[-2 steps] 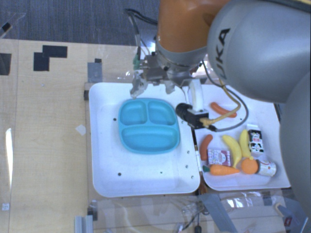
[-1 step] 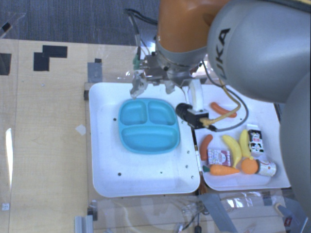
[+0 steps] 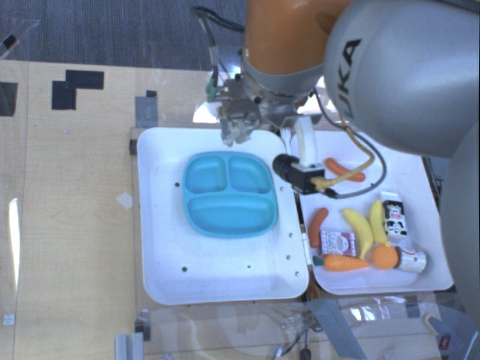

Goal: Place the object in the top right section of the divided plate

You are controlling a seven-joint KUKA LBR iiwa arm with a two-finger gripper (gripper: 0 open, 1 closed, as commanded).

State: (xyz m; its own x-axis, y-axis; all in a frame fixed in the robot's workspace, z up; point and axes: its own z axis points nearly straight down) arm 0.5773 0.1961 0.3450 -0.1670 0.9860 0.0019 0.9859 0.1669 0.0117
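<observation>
Blue divided plate [image 3: 229, 205] seen in left bin [image 3: 161, 223], all sections bare. Pincer [image 3: 238, 132] positioned above plate's far edge; finger state cannot be told, nothing seen pinched. Toy food gathered in right bin [image 3: 439, 276]: two sausages [image 3: 318, 226], bananas [image 3: 358, 229], carrot [image 3: 345, 262], orange [image 3: 385, 256], small cartons [image 3: 393, 217]. Which item is task object cannot be told.

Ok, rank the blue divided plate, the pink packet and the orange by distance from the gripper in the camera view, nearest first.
1. Blue divided plate, left bin, just below the gripper.
2. Pink packet, right bin, lower middle.
3. Orange, right bin, farther right.
</observation>
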